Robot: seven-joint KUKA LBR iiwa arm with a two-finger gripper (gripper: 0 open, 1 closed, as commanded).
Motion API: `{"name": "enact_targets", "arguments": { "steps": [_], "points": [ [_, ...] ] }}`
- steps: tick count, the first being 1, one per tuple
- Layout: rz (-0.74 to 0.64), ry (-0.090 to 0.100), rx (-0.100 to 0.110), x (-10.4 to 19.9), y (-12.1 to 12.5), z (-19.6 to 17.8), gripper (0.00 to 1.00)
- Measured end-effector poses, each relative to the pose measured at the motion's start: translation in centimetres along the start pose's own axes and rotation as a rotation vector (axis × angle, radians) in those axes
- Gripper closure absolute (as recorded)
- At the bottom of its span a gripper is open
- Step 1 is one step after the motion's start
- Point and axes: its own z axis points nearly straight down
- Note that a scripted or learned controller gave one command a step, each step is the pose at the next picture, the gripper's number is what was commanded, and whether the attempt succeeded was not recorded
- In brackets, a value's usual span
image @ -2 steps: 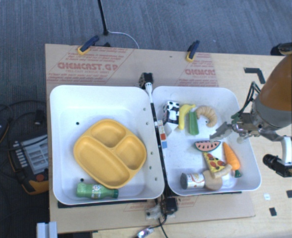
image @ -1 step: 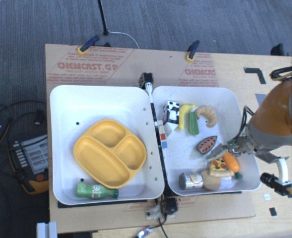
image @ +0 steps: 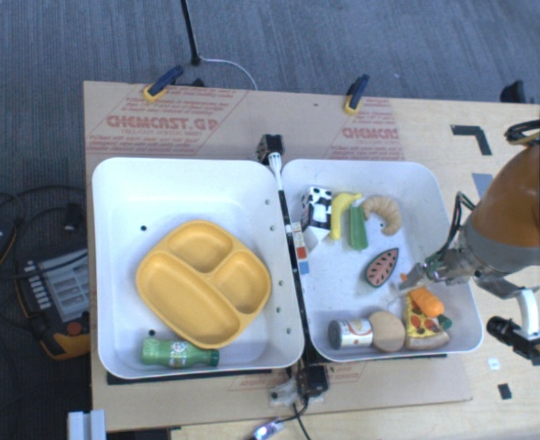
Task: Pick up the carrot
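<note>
Pincer low in the right bin, near its right wall, just above the carrot. Opening of the pincer impossible to tell; nothing visible in its grasp. Carrot lying in the bin's lower right corner, on top of the pizza slice, beside a can. Watermelon slice just left of the pincer. Yellow plate in the left bin.
</note>
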Motion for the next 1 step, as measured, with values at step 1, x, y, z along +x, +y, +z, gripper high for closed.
{"name": "enact_targets", "arguments": {
  "steps": [1],
  "points": [
    [0.265, -0.001, 0.004, 3.31, 0.00, -11.23, 1.00]
  ]
}}
